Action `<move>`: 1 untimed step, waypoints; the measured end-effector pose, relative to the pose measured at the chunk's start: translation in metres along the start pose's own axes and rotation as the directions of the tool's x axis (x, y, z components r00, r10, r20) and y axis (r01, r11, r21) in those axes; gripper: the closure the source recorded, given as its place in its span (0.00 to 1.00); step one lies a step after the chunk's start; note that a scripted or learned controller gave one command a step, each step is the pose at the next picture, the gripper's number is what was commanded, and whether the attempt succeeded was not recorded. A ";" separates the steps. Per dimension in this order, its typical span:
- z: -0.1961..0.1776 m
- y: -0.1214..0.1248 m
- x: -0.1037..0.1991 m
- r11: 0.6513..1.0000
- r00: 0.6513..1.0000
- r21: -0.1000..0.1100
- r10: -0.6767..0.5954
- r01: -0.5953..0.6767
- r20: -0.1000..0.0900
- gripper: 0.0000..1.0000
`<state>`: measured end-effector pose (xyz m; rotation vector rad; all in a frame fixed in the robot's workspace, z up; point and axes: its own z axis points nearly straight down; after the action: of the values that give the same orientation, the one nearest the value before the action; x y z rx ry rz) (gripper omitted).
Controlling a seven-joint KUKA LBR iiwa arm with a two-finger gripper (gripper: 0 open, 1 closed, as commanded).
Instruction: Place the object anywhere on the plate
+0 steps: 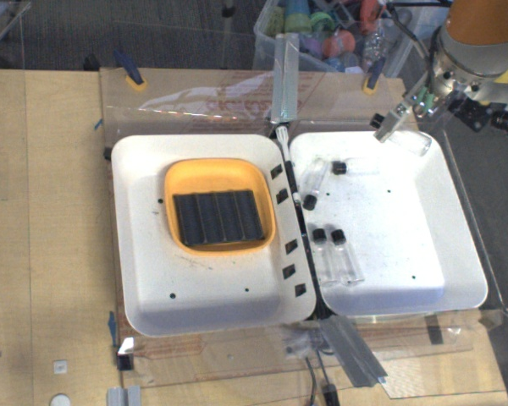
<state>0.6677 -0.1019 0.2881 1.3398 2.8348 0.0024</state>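
Vials [337, 252] are lying in the right bin [423, 227], well apart from the orange plate [186, 176]. Gripper [394, 125] is hovering beyond that bin's far edge; whether its fingers are open I cannot tell. Clear, round vials risk slipping or rolling during grasping.

Two white bins sit side by side on the bench [42, 227]. The left bin [144, 286] has an orange plate [176, 176] in it, and a dark ribbed rectangular pad [219, 217] lies flat on that plate. The right bin [423, 252] holds a few clear vials with black caps: one [313, 178] near the divider up top, and two [339, 256] side by side lower down. The arm [483, 15] comes in at the top right, with the gripper [398, 123] over the far corner of the right bin. Behind the bins there's a clear tub of colourful bits [330, 15].
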 end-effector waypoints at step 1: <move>-0.033 -0.030 -0.020 0.987 0.987 -0.001 -0.162 0.162 0.001 1.00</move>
<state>0.6575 -0.1363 0.3210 1.1038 2.9329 0.0021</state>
